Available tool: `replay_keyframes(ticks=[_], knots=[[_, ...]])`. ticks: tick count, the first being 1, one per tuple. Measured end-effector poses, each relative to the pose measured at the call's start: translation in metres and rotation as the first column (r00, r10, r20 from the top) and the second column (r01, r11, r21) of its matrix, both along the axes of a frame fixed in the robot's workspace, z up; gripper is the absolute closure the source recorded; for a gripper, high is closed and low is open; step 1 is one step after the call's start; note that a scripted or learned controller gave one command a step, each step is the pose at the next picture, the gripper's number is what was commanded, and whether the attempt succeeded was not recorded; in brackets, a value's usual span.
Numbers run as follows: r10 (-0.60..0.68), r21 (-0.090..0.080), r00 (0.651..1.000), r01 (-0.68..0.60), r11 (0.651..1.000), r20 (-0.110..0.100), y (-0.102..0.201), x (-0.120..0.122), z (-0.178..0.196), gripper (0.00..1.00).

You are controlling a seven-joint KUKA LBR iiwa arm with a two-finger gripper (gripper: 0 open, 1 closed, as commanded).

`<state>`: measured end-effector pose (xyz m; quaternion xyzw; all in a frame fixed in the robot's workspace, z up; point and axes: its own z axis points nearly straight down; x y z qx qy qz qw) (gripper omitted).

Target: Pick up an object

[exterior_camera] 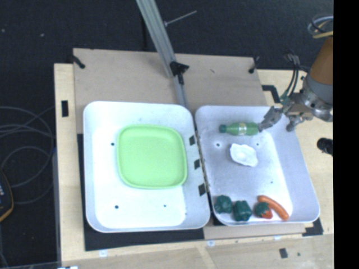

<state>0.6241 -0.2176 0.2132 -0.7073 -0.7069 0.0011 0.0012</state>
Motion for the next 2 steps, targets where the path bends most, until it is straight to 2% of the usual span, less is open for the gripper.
replay_keyframes(ticks=[1,2], knots=[[-0.001,0.000,1.000,0.001,1.000,0.000,-0.007,-0.003,-0.045,0.00],[0.000,0.000,1.000,0.000,1.000,-0.001,-0.006,-0.006,-0.107,0.00]])
